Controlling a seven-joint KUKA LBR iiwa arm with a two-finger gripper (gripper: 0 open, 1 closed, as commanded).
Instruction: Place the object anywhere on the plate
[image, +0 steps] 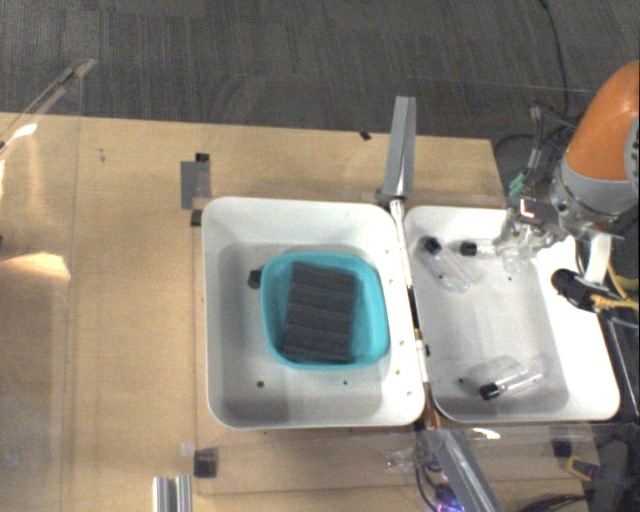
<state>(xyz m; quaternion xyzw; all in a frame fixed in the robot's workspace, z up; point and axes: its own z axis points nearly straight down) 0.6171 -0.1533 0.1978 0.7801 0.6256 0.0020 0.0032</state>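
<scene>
A teal plate (372, 312) sits in the left bin (230, 330). A dark grey ridged block (318, 308) lies flat on the plate, covering most of its middle. My gripper (520, 232) hangs over the back right part of the right bin (520, 320), below the orange band of the arm (605, 120). It is well to the right of the plate and apart from it. Just beside the gripper lies a clear vial with a black cap (470, 247).
Two more clear vials with black caps lie in the right bin, one at the back left (438, 258) and one near the front (505, 381). A small black piece (254, 279) rests against the plate's left rim. Black cables (575, 288) run along the bin's right side.
</scene>
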